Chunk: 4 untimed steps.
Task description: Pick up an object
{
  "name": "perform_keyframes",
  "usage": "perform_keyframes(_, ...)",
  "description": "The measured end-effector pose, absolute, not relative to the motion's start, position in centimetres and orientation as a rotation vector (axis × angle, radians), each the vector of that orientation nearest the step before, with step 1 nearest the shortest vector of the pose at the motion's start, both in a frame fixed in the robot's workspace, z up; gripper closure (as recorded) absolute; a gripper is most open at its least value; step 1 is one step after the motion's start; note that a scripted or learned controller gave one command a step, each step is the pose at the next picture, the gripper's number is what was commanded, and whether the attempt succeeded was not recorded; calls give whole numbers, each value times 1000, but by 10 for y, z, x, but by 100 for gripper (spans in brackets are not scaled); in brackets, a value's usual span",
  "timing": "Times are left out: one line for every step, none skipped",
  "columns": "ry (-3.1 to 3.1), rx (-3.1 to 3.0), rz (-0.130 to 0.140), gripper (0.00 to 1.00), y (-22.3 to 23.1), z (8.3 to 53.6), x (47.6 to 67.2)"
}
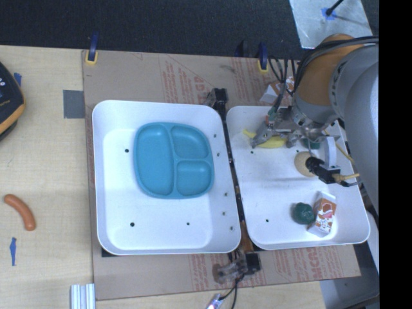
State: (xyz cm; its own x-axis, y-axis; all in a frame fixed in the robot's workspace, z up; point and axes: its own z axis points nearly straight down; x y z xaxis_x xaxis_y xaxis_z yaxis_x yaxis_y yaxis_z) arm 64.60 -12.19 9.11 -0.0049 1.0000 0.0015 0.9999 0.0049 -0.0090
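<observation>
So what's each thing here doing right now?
Blue divided plate: flat in the left bin, nothing on it.
Yellow banana-like object: lying in the right bin, under the tool.
Green object: resting beside a small carton.
Sausage: lying on the bench, outside both bins.
</observation>
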Motion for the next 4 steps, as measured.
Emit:
perform_keyframes(-2224,-2216,3,0,-138,92,656)
perform_keyframes(-2225,-2218,2,0,-166,135,657)
perform_keyframes(-2225,-2212,4,0,-101,91,656)
perform_keyframes(-2229,-2209,6,100,-102,102,656)
